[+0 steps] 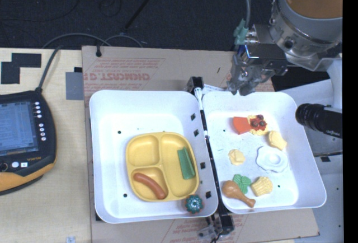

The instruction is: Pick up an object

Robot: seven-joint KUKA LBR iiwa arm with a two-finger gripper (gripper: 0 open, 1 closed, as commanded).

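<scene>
From where I stand the gripper (pixel 246 86) hangs over the far rim of the right bin (pixel 305 124), at about twelve o'clock of it, and whether it is spread or pressed together I cannot tell, though nothing shows pinched in it. The toys lie below it toward six o'clock: a pizza slice (pixel 250 124) nearest, a fried egg (pixel 272 159) at about four o'clock, and a drumstick (pixel 237 192) near the front wall. I would judge the pizza slice the best choice, taken straight down over its middle, well apart from the wall.
</scene>
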